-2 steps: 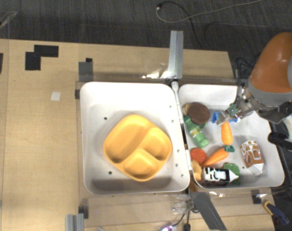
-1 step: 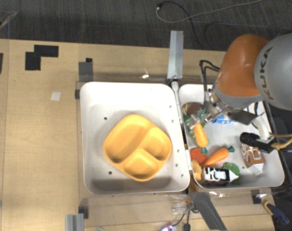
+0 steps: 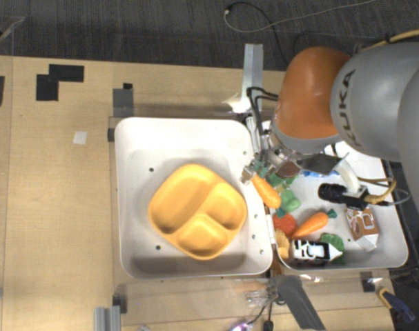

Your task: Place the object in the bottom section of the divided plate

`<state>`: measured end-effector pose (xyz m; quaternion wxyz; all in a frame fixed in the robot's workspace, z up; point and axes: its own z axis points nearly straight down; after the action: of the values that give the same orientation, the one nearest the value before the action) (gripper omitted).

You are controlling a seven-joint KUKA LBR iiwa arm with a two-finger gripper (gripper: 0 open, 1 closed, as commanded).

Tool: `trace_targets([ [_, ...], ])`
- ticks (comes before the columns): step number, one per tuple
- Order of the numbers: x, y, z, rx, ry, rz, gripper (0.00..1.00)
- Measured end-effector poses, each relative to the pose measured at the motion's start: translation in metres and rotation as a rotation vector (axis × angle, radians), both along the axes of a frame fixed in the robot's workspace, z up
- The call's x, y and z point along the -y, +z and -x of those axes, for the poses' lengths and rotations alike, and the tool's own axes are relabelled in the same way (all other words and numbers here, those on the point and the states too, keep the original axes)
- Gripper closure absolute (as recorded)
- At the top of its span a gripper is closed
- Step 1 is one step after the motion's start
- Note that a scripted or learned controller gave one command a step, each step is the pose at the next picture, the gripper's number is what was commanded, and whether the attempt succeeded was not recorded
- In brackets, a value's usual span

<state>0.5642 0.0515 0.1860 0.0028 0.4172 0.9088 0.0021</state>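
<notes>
I see the right bin [image 3: 395, 250] crowded at its near side. A carrot [image 3: 311, 224] lies tilted at about 6 o'clock in it, with a red piece [image 3: 285, 223] just beside it at its 9 o'clock. A black-and-white item [image 3: 310, 252] sits below the carrot, touching a green piece [image 3: 333, 241]. A small brown carton [image 3: 362, 223] rests toward 3 o'clock. A black cable [image 3: 299, 9] loops across the dark floor [image 3: 126, 12] beyond the bench [image 3: 43, 205].
</notes>
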Motion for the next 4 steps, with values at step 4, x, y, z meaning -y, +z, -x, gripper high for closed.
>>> trace_targets([
  [4, -0.172, 0.129, 0.049, -0.004, -0.639, -0.004, 1.00],
])
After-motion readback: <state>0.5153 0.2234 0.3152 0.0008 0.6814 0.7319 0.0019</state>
